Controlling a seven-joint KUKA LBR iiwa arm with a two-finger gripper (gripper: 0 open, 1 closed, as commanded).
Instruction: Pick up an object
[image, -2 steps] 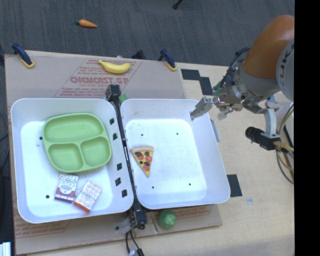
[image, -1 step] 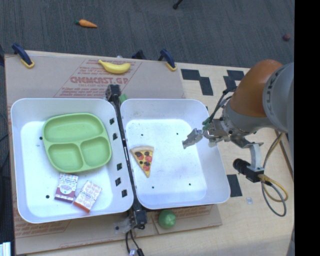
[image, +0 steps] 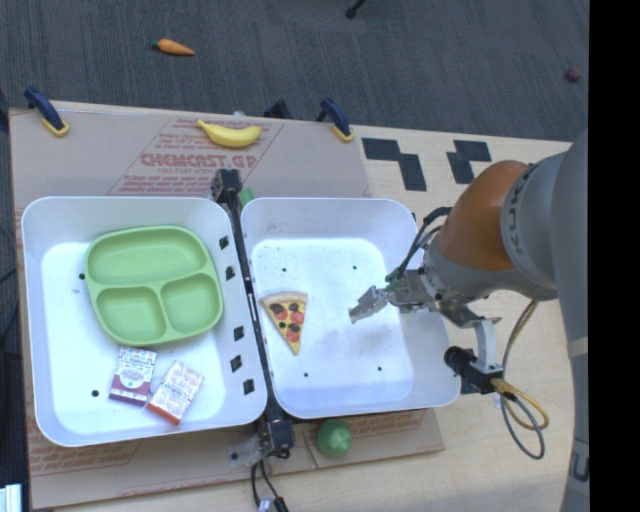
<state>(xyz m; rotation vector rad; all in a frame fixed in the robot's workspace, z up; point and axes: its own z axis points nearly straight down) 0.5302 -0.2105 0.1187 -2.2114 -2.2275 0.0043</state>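
A toy pizza slice (image: 286, 318) lies flat in the right bin (image: 330, 225), near its left wall. My gripper (image: 366, 306) hangs over the right part of that bin, to the right of the slice and apart from it. Its fingers point left and nothing shows between them. The orange band of the arm (image: 480, 225) is over the bin's right rim.
The left bin (image: 50, 330) holds a green divided plate (image: 152, 281) and two small packets (image: 156, 383). A toy banana (image: 230, 131) lies on the cardboard behind the bins. A green ball (image: 335, 436) sits at the front edge. An orange carrot toy (image: 175, 46) is on the floor.
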